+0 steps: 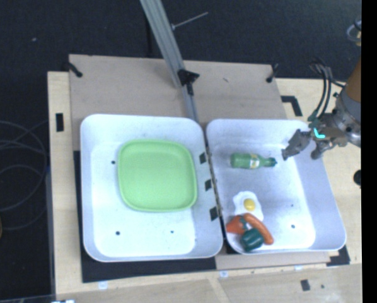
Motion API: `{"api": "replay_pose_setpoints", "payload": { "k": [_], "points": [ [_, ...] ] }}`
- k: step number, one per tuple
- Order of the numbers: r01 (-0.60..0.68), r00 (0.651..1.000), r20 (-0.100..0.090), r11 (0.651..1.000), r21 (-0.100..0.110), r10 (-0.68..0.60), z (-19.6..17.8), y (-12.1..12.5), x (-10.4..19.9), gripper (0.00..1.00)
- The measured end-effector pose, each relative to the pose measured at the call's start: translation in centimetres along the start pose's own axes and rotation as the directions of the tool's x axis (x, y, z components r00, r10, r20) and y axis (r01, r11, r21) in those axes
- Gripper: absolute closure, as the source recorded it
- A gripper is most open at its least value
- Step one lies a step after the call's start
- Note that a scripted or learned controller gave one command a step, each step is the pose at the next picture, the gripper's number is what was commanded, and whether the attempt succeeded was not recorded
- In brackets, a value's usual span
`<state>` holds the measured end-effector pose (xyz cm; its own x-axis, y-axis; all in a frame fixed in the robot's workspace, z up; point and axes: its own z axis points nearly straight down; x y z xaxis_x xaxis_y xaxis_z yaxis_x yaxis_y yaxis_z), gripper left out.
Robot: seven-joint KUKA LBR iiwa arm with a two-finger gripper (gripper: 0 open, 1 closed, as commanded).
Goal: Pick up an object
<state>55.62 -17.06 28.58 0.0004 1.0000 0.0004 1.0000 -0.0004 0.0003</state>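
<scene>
In the right bin (302,194) a green bottle (252,161) lies on its side near the middle. A fried-egg toy (247,202) lies below it, and an orange carrot-like piece with a green block (250,231) rests at the bin's front edge. My gripper (306,146) hangs over the bin's upper right part, just right of the bottle's cap end. Its two dark fingers are spread apart with nothing between them.
The left bin (100,188) holds a light green square plate (157,174). A grey metal post (166,43) slants up from the divider between the bins. Cables hang at the right by the arm's wrist (340,115).
</scene>
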Motion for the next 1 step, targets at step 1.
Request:
{"api": "replay_pose_setpoints", "payload": {
  "k": [1],
  "points": [
    [0.000,1.000,0.000,1.000,0.000,0.000,0.01,0.00,0.00,0.00]
  ]
}}
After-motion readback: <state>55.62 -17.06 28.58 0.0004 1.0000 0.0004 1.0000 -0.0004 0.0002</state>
